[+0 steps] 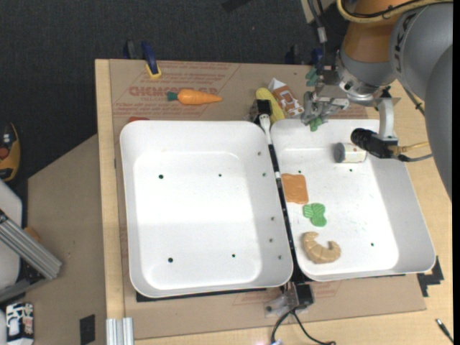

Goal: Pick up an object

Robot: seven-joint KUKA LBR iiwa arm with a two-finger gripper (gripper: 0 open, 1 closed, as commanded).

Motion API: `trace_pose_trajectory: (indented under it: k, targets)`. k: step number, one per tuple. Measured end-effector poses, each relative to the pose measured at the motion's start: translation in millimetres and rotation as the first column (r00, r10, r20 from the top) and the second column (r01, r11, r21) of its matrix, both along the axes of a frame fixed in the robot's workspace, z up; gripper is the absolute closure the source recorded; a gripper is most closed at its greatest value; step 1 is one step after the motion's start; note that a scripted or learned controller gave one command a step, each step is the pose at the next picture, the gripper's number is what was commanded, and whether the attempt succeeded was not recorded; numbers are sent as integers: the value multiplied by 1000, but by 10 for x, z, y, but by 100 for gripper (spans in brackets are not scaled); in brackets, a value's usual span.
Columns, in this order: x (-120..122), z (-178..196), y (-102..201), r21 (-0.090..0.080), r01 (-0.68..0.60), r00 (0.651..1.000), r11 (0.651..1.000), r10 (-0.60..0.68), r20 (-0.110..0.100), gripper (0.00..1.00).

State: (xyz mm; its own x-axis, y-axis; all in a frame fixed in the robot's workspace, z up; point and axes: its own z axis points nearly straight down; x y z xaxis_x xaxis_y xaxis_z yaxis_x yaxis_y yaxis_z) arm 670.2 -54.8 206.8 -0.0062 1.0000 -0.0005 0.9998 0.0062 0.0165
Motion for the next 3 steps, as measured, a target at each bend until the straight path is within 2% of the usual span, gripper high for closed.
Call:
trace_pose_trajectory:
  k: [1, 2, 3]
  targets:
    - [-13, 1286, 381, 1, 0, 1000, 1000, 0, 2, 100]
    - [-74, 1309, -637, -6, 15, 1000, 1000, -15, -12, 100]
    - [-452, 3271, 62, 0, -1, 1000, 1000, 1, 7, 100]
